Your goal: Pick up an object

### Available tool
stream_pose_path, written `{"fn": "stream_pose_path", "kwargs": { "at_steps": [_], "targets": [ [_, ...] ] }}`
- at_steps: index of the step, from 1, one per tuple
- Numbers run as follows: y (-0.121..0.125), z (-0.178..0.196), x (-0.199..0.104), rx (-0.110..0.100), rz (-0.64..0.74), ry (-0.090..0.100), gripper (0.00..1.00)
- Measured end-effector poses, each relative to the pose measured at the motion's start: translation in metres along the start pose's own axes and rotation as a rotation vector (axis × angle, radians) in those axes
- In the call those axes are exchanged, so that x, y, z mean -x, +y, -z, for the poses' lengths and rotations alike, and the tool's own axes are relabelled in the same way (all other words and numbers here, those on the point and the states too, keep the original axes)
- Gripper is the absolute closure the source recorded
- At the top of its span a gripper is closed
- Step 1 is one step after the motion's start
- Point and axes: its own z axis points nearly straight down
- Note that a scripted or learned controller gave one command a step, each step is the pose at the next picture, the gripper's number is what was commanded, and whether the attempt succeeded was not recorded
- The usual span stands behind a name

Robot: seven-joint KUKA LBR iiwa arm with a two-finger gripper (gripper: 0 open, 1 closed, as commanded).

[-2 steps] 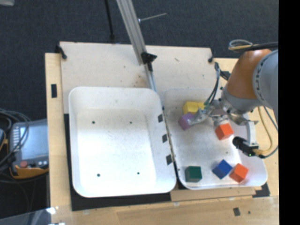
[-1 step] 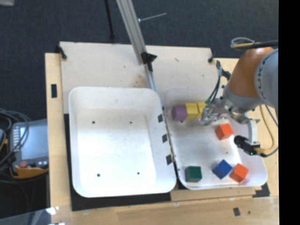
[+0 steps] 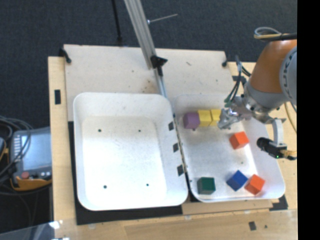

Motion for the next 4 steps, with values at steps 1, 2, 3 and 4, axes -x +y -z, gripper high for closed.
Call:
{"fn": "stream_pose_path", "kwargs": {
  "at_steps": [1,2,3,4],
  "targets": [
    [0.001,0.027,0.001,-0.001,0.001,0.000,1.00],
    [0.006,0.026,-0.043,-0.005,0.003,0.002,1.00],
    [0.007,0.022,-0.098,-0.006,0.004,0.003,1.00],
    [0.014,0.023,-0.149,-0.005,0.005,0.003,1.00]
  ]
}}
